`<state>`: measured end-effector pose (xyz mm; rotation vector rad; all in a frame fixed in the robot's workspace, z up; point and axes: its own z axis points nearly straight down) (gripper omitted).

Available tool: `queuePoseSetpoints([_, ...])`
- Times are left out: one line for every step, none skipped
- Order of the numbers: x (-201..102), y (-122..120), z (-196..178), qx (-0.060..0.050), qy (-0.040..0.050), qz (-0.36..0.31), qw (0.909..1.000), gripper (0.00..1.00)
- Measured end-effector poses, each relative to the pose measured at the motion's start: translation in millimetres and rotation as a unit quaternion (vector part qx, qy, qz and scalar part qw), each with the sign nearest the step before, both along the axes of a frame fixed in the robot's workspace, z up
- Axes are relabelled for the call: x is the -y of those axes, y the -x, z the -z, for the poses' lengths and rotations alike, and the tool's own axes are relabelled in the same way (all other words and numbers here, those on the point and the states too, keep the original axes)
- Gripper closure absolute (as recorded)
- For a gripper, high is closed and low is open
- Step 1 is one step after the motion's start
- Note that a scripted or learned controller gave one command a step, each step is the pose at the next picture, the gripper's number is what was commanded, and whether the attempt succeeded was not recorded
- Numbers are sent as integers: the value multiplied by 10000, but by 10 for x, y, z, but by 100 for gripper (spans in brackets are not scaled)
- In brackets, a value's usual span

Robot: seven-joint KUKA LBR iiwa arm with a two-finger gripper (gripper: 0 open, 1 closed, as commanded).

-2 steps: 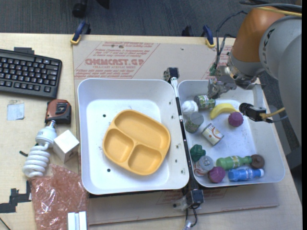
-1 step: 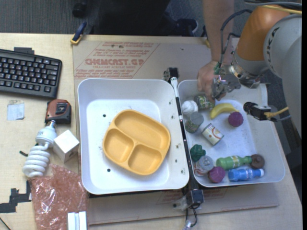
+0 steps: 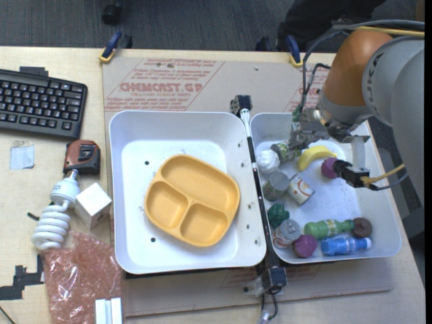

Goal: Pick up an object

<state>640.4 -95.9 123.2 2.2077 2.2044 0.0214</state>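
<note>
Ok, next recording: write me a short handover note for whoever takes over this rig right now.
Pincer: low over the back of the right bin, beside the banana and a small green bottle; no object seen between its tips, open or shut unclear.
Things: right bin holds the clutter, including a white ball, blue bottle and green bottle. Left bin holds a yellow divided tray.
Done: nothing lifted.
Left: grasp and lift one object.

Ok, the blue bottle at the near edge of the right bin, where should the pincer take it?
Grip the blue bottle across its middle, coming straight down from above. It lies on its side, long axis running left to right, so the fingers should close front to back. The green bottle lies close behind it and the bin wall close in front, so room for the fingers looks tight.
</note>
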Motion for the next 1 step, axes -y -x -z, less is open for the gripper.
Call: queuePoseSetpoints([3, -28, -370, -116, -21, -14, 9999, 100])
